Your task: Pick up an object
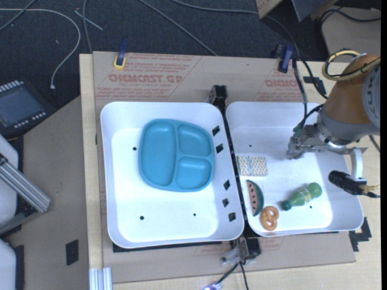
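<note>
The right bin (pixel 266 119) holds several small items: a pale patterned square pad (pixel 251 165), a watermelon slice (pixel 254 197), a pretzel (pixel 269 217) and a green bottle (pixel 301 197) lying on its side. My gripper (pixel 296 148) hangs over the right bin's upper right part, above and to the right of the pad, well clear of the bottle. Nothing shows between its fingers. A blue divided plate (pixel 177 154) rests in the left bin (pixel 121 180).
The arm's orange band (pixel 349 98) and grey wrist reach in over the right bin's far right rim. A black divider with clips (pixel 225 162) runs between the bins. Cables lie behind the bench, and blue clamps (pixel 121 57) hold the cardboard.
</note>
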`<state>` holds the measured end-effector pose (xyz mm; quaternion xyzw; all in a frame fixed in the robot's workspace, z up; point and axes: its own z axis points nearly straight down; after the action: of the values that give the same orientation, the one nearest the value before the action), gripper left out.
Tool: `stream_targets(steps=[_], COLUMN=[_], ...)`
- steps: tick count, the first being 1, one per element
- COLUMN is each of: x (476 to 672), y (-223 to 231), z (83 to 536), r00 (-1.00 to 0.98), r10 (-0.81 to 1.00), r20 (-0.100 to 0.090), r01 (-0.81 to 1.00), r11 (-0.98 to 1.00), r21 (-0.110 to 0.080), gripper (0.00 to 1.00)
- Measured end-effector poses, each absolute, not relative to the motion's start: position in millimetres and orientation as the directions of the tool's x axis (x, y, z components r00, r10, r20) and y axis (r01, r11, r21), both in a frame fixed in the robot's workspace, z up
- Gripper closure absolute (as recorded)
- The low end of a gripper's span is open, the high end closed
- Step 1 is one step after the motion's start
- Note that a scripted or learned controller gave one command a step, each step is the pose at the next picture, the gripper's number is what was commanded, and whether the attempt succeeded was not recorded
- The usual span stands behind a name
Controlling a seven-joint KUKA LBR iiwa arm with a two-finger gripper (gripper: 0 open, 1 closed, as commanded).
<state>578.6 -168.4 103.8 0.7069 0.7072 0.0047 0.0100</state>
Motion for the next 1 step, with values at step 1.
stream_targets(steps=[1], x=[589.2], y=[-171.9], z=[154.3], r00=[-0.001], r10=[1.000], r20=[-0.002], r01=[1.000], r11=[0.001], r21=[0.005], gripper=[1.00])
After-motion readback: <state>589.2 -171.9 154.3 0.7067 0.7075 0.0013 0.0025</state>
